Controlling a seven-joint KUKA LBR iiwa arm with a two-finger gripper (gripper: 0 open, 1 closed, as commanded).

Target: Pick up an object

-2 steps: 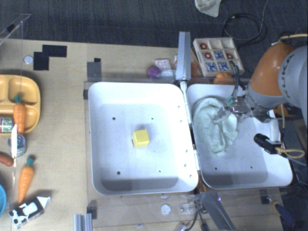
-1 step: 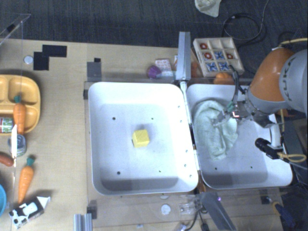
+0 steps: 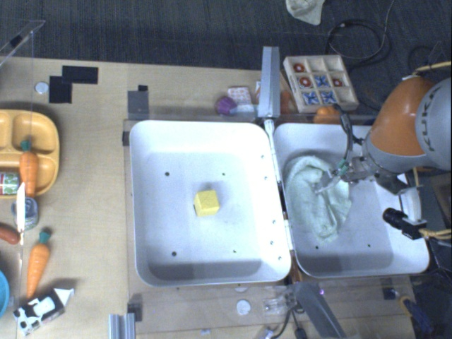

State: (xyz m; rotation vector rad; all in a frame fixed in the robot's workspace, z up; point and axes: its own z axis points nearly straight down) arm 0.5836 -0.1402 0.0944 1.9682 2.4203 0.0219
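Because the gripper point(image 3: 337, 179) is lowered onto the crumpled pale cloth point(image 3: 318, 196) in the right bin point(image 3: 367, 253), its finger opening unreadable, perhaps just a loose fold is pinched and slips free.

The wooden bench point(image 3: 85, 210) bears two white bins point(image 3: 152, 260) (side by side), plus a yellow tray point(image 3: 44, 136) and toy carrots point(image 3: 37, 260).
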